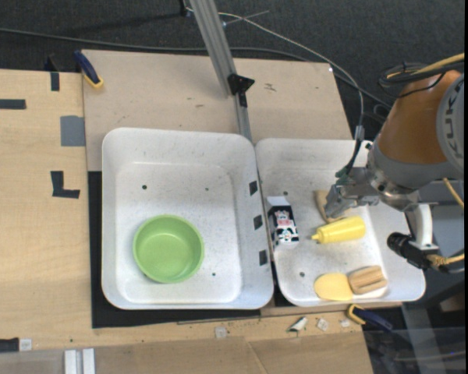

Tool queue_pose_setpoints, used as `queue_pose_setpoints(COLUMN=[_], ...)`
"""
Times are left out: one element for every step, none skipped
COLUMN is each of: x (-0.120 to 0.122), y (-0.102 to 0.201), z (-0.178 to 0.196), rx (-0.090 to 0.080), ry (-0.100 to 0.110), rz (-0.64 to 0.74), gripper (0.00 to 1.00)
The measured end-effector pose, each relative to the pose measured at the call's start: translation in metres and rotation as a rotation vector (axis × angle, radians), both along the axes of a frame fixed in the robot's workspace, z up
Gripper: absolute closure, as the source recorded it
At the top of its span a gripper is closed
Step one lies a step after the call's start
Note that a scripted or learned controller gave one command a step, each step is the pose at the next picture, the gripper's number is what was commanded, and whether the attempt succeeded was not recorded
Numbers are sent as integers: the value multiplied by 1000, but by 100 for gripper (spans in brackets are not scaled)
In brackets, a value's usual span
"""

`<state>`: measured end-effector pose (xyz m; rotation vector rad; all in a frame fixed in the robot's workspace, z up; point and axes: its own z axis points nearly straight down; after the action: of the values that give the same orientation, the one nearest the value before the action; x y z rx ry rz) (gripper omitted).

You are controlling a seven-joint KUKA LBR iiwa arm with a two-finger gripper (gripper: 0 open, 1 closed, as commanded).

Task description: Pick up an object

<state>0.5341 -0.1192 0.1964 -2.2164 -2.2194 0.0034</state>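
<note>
Even, diffuse light is falling from above, leaving the white bins (pixel 179 142) looking bright but not blown out. Soft shadows are lying under the arm (pixel 421 131). The picture is looking slightly soft and grainy, with small details blurring.

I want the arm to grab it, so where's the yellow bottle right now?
The yellow bottle lies on its side in the right bin, just below the gripper, above the brown block.

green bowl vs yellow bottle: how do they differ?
The green bowl sits alone in the left bin; the yellow bottle lies in the right bin among other items. The bowl is round, upright and open-topped; the bottle is elongated, on its side. The bowl looks larger. Both rest on bin floors.
</note>
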Motion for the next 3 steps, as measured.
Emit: queue_pose_setpoints(x=[0, -9, -9], y=[0, 3, 3], z=[0, -65, -107], rx=[0, -1, 0], ry=[0, 8, 0], rz=[0, -1, -2], gripper=[0, 0, 0])
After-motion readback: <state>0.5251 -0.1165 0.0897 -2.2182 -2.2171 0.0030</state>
